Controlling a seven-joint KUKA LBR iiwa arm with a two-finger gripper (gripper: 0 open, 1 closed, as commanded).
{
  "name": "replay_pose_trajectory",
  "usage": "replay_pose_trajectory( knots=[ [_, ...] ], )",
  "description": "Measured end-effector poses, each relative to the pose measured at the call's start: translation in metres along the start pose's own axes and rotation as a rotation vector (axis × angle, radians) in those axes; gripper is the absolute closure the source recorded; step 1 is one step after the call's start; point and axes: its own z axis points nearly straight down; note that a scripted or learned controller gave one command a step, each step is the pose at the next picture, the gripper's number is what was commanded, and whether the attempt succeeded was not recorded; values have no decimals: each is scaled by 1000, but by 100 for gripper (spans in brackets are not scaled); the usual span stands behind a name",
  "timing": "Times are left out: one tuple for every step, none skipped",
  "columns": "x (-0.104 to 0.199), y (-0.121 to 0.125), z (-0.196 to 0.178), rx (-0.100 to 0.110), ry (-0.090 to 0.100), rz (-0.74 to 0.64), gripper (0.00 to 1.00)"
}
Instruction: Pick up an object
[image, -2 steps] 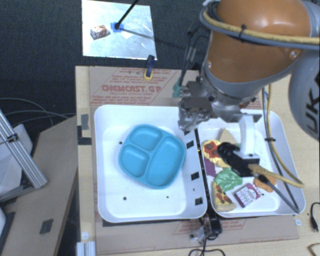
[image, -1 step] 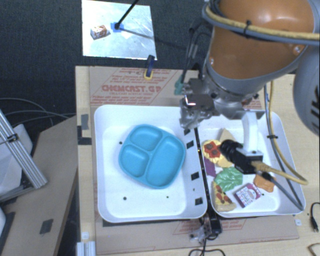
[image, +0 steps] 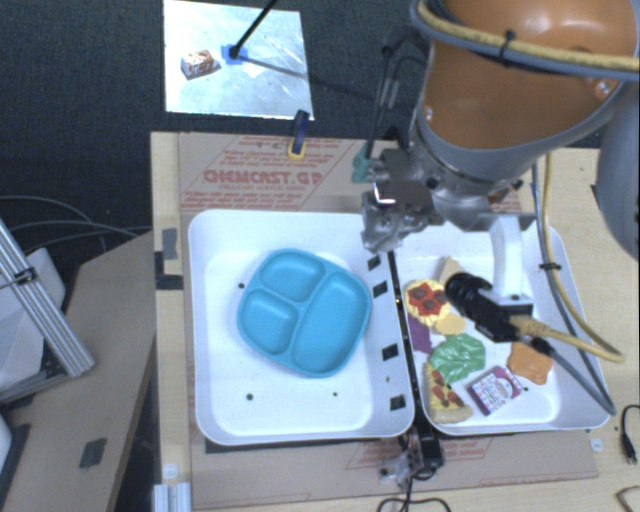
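1. Arm housing (image: 530, 70): large rounded orange shell, glossy, at the top right of the camera view.
2. Collar (image: 480, 165): smooth grey ring directly beneath the orange shell.
3. Cabling: a yellowish hose (image: 500, 35) loops across the orange shell; thin black cables (image: 392, 80) run down its left side.
4. Gripper (image: 385, 225): grey metal block assembly with dark fittings, mounted below the collar.

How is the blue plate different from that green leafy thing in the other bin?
The blue plate lies alone in the left bin; the green leaf sits crowded among other toy foods in the right bin. The plate is far bigger, smooth, with three compartments; the leaf is small and ruffled. Both lie flat.
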Motion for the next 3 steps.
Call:
replay_pose_trajectory(
  knots=[
    [0, 1, -11, -2, 0, -8, 100],
    [0, 1, -22, -4, 0, -13, 100],
    [0, 2, -33, -7, 1, -20, 100]
  ],
)
